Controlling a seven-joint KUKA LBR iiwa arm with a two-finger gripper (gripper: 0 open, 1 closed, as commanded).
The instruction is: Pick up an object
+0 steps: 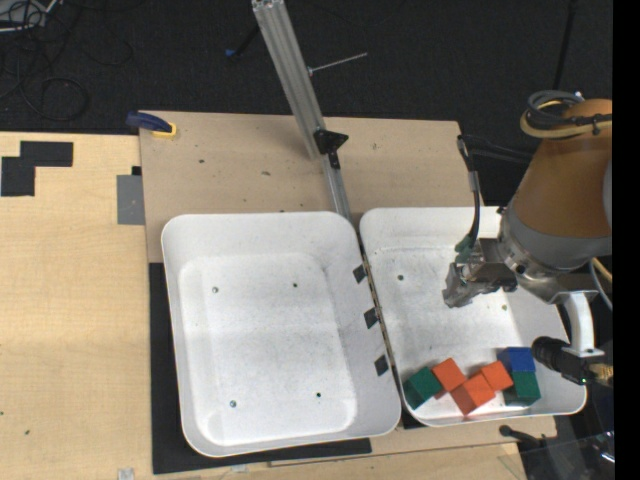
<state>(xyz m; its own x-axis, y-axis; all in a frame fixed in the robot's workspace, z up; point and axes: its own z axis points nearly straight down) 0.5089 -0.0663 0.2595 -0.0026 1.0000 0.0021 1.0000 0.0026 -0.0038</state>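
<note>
Hovering with unreadable grip, pincer (462,286) sits well above blocks (472,383) in right bin (420,238)

Several small blocks lie huddled in the near corner of the right bin (440,230), well apart from the gripper (462,286) and below it in the view. A green block (423,385) sits leftmost, touching an orange block (449,373). Two more orange blocks (482,387) lie beside it, tilted. A blue block (519,360) rests above a second green block (523,389) at the right end.
</note>
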